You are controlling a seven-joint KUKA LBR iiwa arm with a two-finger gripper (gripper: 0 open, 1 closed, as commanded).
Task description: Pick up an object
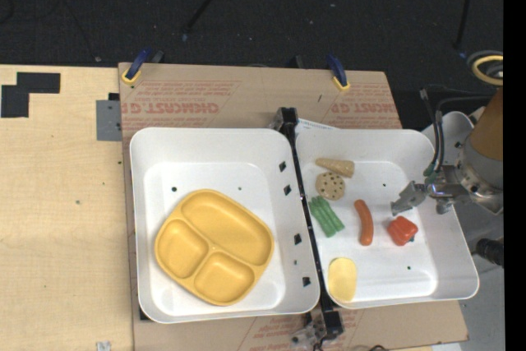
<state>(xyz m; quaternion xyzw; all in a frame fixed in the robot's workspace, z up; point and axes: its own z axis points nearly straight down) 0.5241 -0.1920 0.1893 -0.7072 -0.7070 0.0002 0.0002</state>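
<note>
Pincer (408,202) over right bin (448,279), just above red pepper (402,231), fingers apart, holding nothing; grasp not yet made.

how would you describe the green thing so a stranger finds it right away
Look in the right-hand white bin, near its left wall beside the divider. The green toy vegetable lies aslant below the round spotted cookie; it is the only green item there.

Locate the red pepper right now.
The red pepper lies in the right bin, right of the sausage, just below the claw.
</note>
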